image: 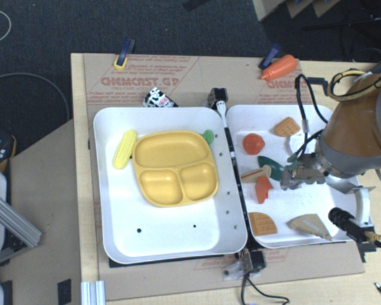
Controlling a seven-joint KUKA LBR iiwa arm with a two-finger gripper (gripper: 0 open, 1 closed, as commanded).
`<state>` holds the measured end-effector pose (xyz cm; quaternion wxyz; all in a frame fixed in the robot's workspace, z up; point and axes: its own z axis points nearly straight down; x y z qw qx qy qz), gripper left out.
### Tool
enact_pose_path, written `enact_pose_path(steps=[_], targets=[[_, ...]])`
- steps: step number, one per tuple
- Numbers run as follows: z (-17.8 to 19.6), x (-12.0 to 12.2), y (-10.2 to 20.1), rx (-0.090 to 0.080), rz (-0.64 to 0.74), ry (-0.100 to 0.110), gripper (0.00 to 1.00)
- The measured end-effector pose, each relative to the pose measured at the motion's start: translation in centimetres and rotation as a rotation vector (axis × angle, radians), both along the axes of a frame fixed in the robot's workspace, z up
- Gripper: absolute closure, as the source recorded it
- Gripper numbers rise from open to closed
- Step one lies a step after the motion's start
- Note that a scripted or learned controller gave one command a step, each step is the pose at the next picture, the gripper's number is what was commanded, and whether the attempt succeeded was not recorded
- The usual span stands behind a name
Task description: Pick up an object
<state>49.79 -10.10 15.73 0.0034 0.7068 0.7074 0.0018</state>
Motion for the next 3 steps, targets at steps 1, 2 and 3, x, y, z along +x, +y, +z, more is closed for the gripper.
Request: enact_pose_path(steps=[1,2,3], targets=[[5.8,0.6,-0.8,0.0,0.0,0.0,1.0],[6.8,0.7,-0.8,0.001,0.0,0.003,1.0],[7.7,-0.2,2.5,0.004,0.003,0.008,1.0]])
